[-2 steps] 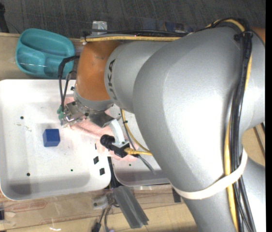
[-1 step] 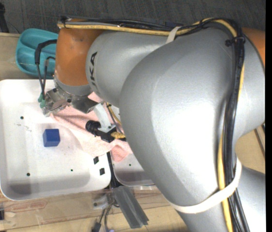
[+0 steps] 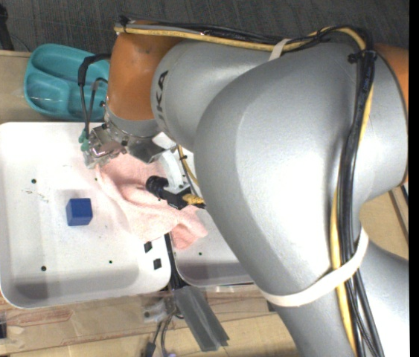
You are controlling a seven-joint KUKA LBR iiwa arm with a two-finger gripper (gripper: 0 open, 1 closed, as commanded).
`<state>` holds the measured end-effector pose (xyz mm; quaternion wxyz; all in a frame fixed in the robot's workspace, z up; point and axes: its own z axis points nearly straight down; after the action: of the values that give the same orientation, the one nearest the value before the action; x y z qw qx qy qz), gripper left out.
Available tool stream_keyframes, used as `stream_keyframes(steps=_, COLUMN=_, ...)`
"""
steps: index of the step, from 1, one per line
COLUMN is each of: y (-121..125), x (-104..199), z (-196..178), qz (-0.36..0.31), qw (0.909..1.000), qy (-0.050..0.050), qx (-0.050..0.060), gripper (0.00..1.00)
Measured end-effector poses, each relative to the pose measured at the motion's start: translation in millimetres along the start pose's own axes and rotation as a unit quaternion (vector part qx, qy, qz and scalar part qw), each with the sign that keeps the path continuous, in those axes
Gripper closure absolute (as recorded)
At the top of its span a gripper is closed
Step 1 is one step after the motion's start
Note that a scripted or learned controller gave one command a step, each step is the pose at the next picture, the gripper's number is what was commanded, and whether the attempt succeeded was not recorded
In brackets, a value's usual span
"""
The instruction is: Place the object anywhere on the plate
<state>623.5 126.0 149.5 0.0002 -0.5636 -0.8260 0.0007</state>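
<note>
Bench w/ two white bins (image 3: 16,274). Claw (image 3: 96,152) low over left bin's upper rim; can't tell its state. Pink cloth (image 3: 146,192) lies just beside it, soft, limp, prob. light: pinch a fold. Blue cube (image 3: 80,211) nearby, teal object (image 3: 54,80) behind bin. Arm blocks much.

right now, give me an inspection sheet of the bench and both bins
surface: left white bin bare in part; right white bin mostly hidden under the arm.
job's things: blue cube on left bin floor, apart from the cloth; no plate seen.
clutter: pink cloth draped across the wall between bins; teal object behind left bin.
grippers: gripper at the cloth's upper edge.
cables: yellow and black cables along the arm.
surroundings: wooden bench, dark floor.
</note>
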Motion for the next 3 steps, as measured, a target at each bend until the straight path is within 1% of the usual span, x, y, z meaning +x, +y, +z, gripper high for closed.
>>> stream_keyframes(steps=1, y=-45.1, x=70.3, z=22.2, qz=0.027, qw=0.9996, qy=0.0, qx=0.002, gripper=1.0)
stream_keyframes(steps=2, y=-0.9, x=79.5, z=-38.6, qz=-0.089, qw=0.9961, qy=0.0, qx=0.0, gripper=1.0)
stream_keyframes(steps=3, y=44.4, x=31.9, z=-54.6, qz=-0.044, qw=0.999, qy=0.0, qx=0.0, gripper=1.0)
